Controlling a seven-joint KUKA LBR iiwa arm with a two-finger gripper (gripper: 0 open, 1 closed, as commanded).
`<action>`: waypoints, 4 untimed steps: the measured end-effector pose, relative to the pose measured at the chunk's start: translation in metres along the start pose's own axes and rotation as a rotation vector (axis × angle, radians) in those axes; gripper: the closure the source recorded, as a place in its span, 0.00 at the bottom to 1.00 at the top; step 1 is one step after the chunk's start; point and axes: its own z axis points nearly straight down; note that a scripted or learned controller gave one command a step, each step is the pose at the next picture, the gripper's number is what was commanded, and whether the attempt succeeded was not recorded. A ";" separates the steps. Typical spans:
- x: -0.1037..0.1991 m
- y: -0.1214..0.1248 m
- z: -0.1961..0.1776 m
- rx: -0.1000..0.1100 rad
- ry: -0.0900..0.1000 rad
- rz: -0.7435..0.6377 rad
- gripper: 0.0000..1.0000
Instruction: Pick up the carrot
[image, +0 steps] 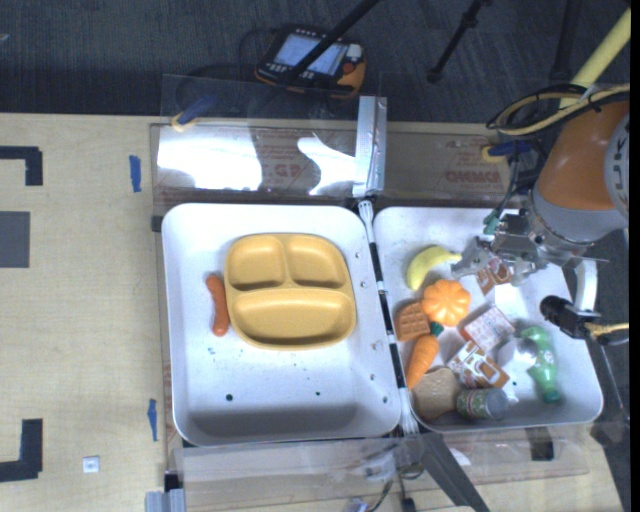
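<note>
Two shallow white plastic bins sit side by side: the left bin (190, 330) bears a yellow three-compartment plastic plate (290, 290) with an orange-red toy sausage (218, 304) touching its 9 o'clock edge, and the right bin (580, 400) carries a heap of toy food. Over the right bin's 1 o'clock corner hangs the grey arm with orange band (583, 170), its two-finger metal gripper (500, 255) low above the bin floor; its opening cannot be judged. The small orange tapered carrot (422, 360) lies at 7 o'clock from the gripper, well apart from it, below the orange toy pumpkin (446, 301).
</note>
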 end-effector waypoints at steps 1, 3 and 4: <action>0.027 -0.035 0.067 -0.026 -0.005 -0.183 0.00; 0.027 0.009 0.064 -0.008 -0.004 -0.509 1.00; 0.080 -0.055 -0.023 0.000 0.000 -0.468 1.00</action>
